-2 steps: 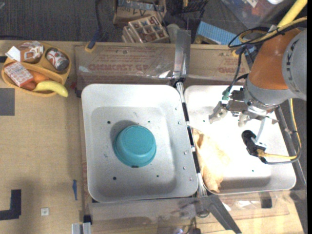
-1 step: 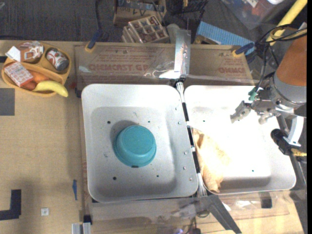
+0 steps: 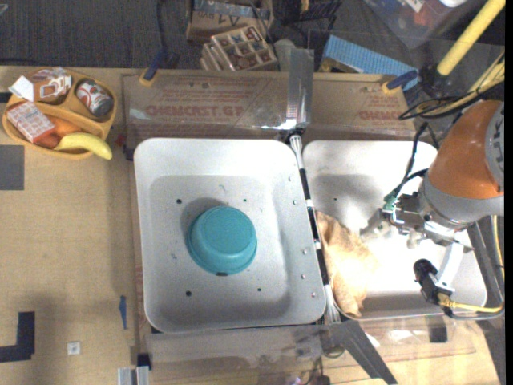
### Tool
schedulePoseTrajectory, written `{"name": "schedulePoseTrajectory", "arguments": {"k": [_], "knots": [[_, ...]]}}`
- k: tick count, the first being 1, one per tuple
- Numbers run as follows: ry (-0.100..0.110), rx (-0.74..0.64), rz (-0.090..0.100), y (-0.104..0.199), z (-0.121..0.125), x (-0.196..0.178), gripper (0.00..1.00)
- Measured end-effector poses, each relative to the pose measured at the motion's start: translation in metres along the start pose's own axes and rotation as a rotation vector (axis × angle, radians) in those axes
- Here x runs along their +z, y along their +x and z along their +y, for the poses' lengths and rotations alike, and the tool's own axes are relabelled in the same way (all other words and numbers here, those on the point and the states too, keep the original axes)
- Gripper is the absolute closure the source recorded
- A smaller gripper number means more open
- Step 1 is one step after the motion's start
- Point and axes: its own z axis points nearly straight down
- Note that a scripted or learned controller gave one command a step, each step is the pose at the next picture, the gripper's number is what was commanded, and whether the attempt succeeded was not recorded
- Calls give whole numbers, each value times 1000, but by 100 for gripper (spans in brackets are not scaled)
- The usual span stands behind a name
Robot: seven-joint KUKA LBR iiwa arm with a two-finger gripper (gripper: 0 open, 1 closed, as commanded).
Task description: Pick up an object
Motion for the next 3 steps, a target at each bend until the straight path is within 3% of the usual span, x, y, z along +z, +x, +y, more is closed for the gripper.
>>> {"name": "schedulePoseTrajectory", "arguments": {"k": [1,2,3], "knots": [[-3,90,-1,-56,53,-52,0],[2,235,1,-11,-3,-65,0],[2,138,1,20,-11,-63,0]]}}
